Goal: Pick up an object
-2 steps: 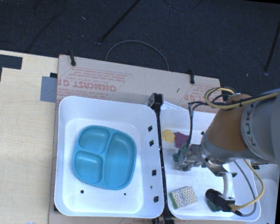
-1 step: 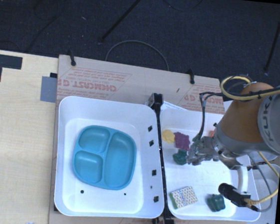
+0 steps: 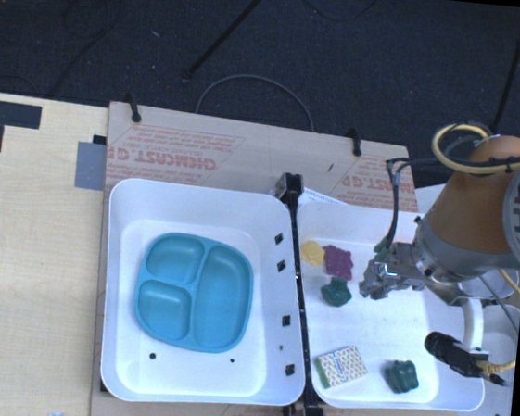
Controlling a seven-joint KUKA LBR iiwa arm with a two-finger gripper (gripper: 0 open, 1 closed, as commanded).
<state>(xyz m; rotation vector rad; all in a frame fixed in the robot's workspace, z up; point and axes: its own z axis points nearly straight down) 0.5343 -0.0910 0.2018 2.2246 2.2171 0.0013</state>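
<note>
Target nearest the pincer (image 3: pixel 374 286) is the green lump (image 3: pixel 335 293), on the floor of the right bin (image 3: pixel 394 337). Expect it to be light and probably soft, so grip across its middle. The purple piece (image 3: pixel 337 260) sits just beside it; avoid it. You cannot tell the pincer's opening or whether it holds anything.

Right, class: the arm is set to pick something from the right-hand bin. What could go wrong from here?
The yellow piece, purple piece and dark green piece crowd together beside the pincer, so it may knock or catch a neighbour. The patterned packet lies flat on the right bin floor and may give little to grip. The teal piece sits near the bin's front rim, which may block the pincer.
</note>
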